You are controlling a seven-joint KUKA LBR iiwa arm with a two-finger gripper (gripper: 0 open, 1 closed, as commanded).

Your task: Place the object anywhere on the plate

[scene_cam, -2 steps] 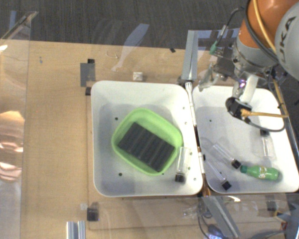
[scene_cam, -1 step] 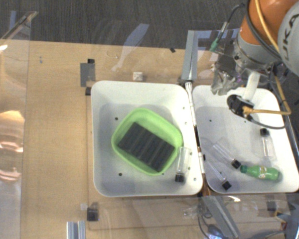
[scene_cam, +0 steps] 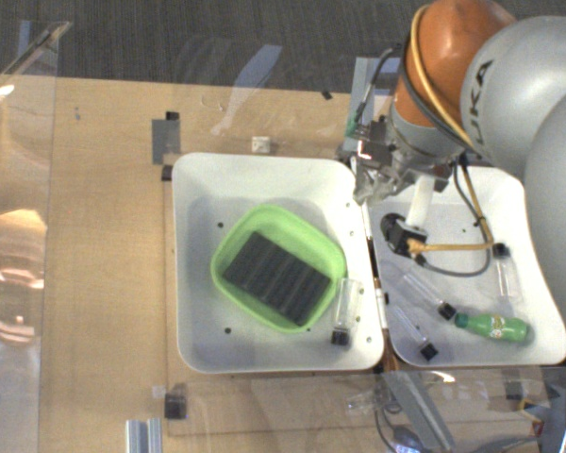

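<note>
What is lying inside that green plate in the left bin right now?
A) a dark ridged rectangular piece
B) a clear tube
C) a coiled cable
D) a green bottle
A: a dark ridged rectangular piece lies inside the green plate in the left bin; the green bottle lies in the right bin.

Bulky grey arm [scene_cam: 538, 92], orange band [scene_cam: 443, 26], black KUKA lettering, black cables at wrist.
</note>
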